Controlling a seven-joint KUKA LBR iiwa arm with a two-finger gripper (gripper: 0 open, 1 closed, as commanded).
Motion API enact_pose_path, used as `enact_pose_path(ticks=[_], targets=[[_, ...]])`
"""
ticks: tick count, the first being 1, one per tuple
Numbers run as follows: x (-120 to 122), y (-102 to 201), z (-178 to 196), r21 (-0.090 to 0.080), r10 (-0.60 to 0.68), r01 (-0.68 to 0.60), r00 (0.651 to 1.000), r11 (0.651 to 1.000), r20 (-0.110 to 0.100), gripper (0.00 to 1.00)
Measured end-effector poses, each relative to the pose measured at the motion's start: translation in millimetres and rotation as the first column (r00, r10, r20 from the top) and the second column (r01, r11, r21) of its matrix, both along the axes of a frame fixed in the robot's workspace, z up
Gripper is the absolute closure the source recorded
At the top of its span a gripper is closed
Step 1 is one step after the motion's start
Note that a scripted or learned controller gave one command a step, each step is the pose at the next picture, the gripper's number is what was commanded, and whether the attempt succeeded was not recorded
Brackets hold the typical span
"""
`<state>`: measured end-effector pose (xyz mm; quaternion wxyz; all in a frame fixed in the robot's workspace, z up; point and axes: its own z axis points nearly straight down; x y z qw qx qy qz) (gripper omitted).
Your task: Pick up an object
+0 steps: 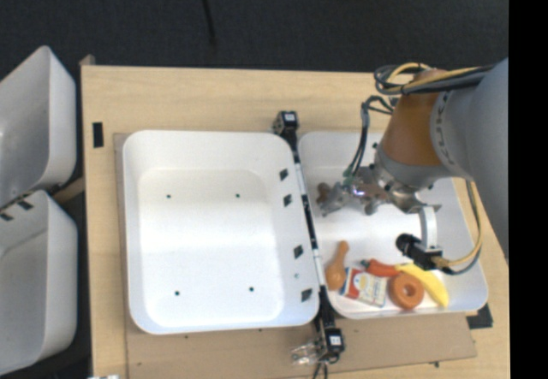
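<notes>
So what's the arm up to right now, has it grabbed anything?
Gripper low in right bin, grip unclear. Toys bunched at near edge: banana, orange ring, small carton. Nothing blocking them.

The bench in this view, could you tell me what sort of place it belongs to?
Most likely a robot-grasping test station in a lab: a robot arm reaches over two white bins on a wooden bench, and toy-like items such as a banana lie in the right bin.
</notes>
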<state>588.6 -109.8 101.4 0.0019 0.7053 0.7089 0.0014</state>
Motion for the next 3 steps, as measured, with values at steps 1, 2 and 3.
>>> enact_pose_path(ticks=[1, 2, 3], targets=[[-69, -30, -1, 0.000, -0.007, 0.007, 1.000, 1.000, -0.006, 0.00], [-100, -75, 0, -0.002, -0.008, 0.008, 1.000, 1.000, -0.003, 0.00], [-24, -9, 0, -0.001, 0.001, -0.001, 1.000, 1.000, 0.001, 0.00]])
